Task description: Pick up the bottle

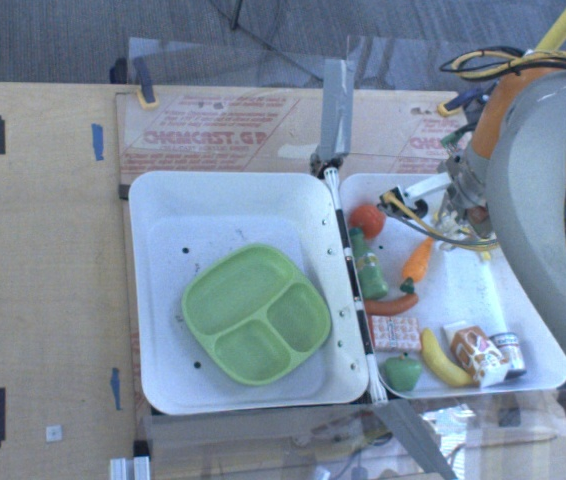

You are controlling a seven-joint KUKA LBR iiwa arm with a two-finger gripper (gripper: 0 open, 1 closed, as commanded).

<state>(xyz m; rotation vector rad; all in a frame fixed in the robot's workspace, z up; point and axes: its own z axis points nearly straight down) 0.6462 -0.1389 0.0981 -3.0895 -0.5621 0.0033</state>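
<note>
Where the pale wooden bench (43, 298) meets grey carpet floor (83, 18), two shallow white bins sit side by side. Small green bottle (371, 273) lies in the right bin (483, 288), against the divider. Gripper (458, 213) hovers near; finger state indiscernible. Left bin (163, 218) holds a green sectioned plate (256, 314).

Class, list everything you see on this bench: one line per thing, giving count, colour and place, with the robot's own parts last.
Bins: 2, white, side by side on the bench.
Divided plate: 1, light green, left bin.
Bottle: 1, green, right bin, along the left wall.
Tomato: 1, red, right bin, top left.
Carrot: 1, orange, right bin, middle.
Banana: 1, yellow, right bin, bottom.
Apple: 1, green, right bin, bottom left.
Arm: 1, grey with orange band, right.
Pincer: 1, over the right bin's top.
</note>
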